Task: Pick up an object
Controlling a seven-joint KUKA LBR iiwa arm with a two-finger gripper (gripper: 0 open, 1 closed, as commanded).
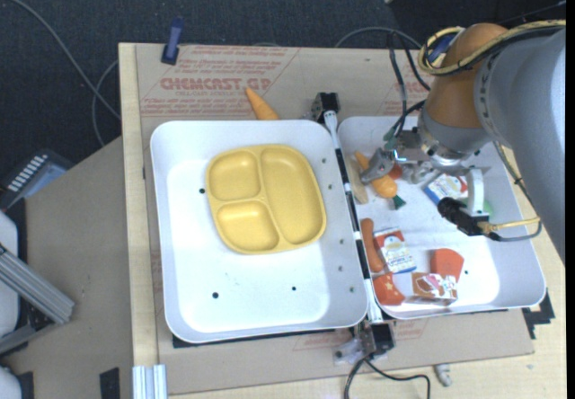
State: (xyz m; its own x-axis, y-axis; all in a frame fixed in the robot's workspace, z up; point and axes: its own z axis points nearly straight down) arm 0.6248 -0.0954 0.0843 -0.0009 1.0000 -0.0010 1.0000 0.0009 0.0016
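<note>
A small orange toy carrot [385,188], smooth and rounded with a green tip, is lying in the right bin [517,276] near its left wall, directly under the hand [393,164]. Whether the hand is spread or pressed together cannot be told, and nothing is showing between its tips. A glossy red sausage [367,244] and printed packets [396,254] are lying nearby. The left bin [180,208] is carrying a yellow, three-compartment plastic tray [265,198].

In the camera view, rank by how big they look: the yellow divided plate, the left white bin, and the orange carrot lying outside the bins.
Largest to smallest:
1. left white bin
2. yellow divided plate
3. orange carrot
</note>
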